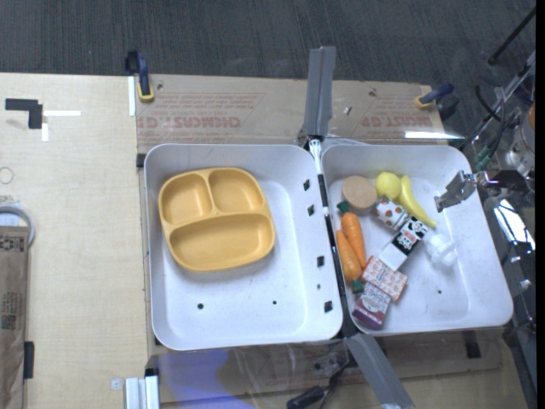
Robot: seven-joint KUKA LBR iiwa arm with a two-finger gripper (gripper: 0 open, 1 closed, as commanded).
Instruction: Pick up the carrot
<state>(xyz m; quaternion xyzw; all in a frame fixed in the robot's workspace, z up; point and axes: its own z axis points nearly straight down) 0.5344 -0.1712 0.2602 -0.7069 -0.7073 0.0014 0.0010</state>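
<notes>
A pale wooden bench (68, 254) fills the lower part of the frame, with dark grey carpet (213, 15) across the top and a sheet of printed brown cardboard (230, 113) lying under the upper edges of 2 shallow white bins. The left bin (230, 313), at the centre of the frame, carries a yellow 3-compartment plate (217, 218) in its upper left part. The right bin (451, 301) holds a cluster of toy food toward its left wall: the carrot (353, 239) lies lengthwise with its green end up, and a second orange piece (347, 258) lies pressed against its left side, close to the divider between the bins. Above the carrot sits a round tan disc (359, 192), and to the right of that a yellow lemon (388, 182) and a banana (415, 200) touching each other. A small black-and-white carton (407, 235) lies just right of the carrot, a pink-and-red packet (385, 278) below it, and a purple item (370, 312) at the lower end of the row. The jaws (456, 192) hang at the upper right of the right bin, well apart from the carrot, nothing between them as far as shows; how wide they stand I cannot tell.
</notes>
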